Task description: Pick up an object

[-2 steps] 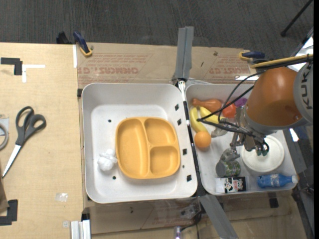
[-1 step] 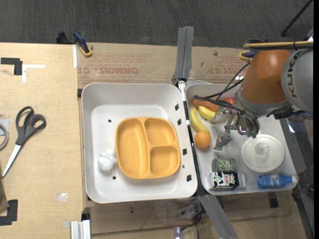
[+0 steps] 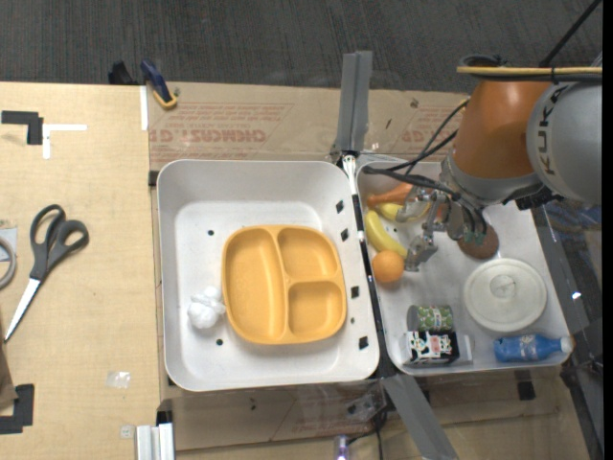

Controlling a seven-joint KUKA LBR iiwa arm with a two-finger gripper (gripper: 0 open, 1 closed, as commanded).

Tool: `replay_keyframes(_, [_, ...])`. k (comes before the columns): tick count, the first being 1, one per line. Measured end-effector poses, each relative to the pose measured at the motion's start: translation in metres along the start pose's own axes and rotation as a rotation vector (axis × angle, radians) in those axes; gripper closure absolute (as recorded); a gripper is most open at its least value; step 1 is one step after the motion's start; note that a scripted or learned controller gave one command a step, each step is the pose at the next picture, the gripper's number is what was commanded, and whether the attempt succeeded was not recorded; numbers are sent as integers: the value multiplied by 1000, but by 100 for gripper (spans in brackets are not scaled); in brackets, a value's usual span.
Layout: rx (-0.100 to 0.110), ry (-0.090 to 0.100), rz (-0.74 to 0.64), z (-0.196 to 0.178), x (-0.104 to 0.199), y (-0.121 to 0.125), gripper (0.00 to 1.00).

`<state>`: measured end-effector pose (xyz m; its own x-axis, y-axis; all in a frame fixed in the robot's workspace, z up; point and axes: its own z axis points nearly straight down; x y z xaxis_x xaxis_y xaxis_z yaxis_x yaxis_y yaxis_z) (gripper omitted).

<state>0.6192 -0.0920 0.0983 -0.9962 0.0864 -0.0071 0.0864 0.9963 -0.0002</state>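
Observation:
My gripper (image 3: 436, 241) hangs low over the back of the right bin (image 3: 554, 286), open, with nothing between its fingers. Just left of it lie a yellow banana (image 3: 380, 231) and an orange (image 3: 388, 267), and an orange carrot (image 3: 391, 196) lies behind them. A brown rounded object (image 3: 478, 244) sits just right of the gripper. Nearer the front are a white round bowl (image 3: 505, 293), a blue bottle (image 3: 530, 348) and a small black and green carton (image 3: 433, 333).
The left bin (image 3: 182, 257) holds a yellow divided plate (image 3: 284, 283) and a crumpled white object (image 3: 204, 308). Scissors (image 3: 43, 257) lie on the bench at the far left. The grey arm with its orange band (image 3: 498, 127) reaches over the right bin's back corner.

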Motion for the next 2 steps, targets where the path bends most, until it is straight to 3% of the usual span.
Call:
replay_keyframes(1, [1, 0, 146, 4, -4, -65, 0])
replay_keyframes(2, [1, -1, 343, 3, -7, -92, 0])
